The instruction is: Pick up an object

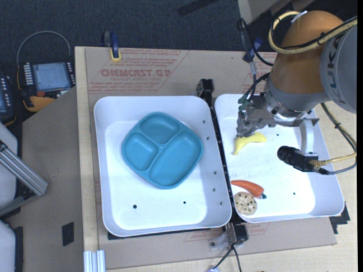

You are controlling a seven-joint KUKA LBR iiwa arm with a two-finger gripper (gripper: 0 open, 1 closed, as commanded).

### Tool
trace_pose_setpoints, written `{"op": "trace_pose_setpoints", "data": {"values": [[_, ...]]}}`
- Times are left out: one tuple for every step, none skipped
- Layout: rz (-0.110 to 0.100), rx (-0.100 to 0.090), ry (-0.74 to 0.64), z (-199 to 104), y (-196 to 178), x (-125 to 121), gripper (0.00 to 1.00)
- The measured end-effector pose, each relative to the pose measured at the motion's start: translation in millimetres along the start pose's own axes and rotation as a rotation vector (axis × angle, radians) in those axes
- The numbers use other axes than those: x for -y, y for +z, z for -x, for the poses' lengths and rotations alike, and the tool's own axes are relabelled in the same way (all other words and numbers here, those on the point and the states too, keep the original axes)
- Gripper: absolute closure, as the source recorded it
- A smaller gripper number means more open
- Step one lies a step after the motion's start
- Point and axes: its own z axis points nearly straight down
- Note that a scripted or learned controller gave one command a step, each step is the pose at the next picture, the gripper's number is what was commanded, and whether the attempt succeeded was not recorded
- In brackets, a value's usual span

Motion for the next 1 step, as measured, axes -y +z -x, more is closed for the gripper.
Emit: {"op": "trace_pose_setpoints", "data": {"values": [[-0.001, 0.0, 0.001, -55.4, 1.5, 18.9, 1.0]]}}
